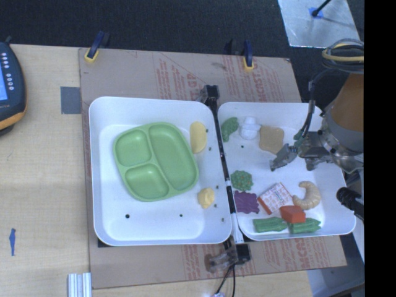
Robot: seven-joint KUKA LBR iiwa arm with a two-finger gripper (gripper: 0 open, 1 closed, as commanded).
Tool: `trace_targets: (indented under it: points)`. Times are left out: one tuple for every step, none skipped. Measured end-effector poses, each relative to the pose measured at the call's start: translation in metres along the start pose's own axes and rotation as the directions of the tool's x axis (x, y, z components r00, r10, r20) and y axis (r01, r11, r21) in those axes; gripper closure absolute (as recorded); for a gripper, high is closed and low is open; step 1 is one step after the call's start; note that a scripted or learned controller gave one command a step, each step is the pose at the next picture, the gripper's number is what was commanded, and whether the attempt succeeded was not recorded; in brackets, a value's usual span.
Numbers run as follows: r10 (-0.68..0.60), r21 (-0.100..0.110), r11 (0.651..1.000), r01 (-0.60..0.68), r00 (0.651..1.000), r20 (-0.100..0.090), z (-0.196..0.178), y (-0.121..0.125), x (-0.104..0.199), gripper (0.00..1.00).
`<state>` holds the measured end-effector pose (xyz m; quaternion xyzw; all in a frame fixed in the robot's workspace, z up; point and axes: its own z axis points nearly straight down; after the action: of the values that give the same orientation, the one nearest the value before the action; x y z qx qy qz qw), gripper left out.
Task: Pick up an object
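Our gripper [286, 158] hangs spread and empty over the right bin [346, 231], between the tan piece [271, 138] and packet [274, 197]. We risk closing on bare floor, between them.

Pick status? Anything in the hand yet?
Done: the hand is over the right bin, between the tan piece and the croissant. In hand: nothing visible between its fingers. Left: descend, grasp an item, lift.
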<state>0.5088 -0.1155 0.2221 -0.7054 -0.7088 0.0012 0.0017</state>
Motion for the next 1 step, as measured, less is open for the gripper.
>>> trace_targets:
  points:
    - [-0.010, -0.004, 1.000, 0.010, 1.000, 0.000, 0.0317, 0.0678, 0.0830, 0.00]
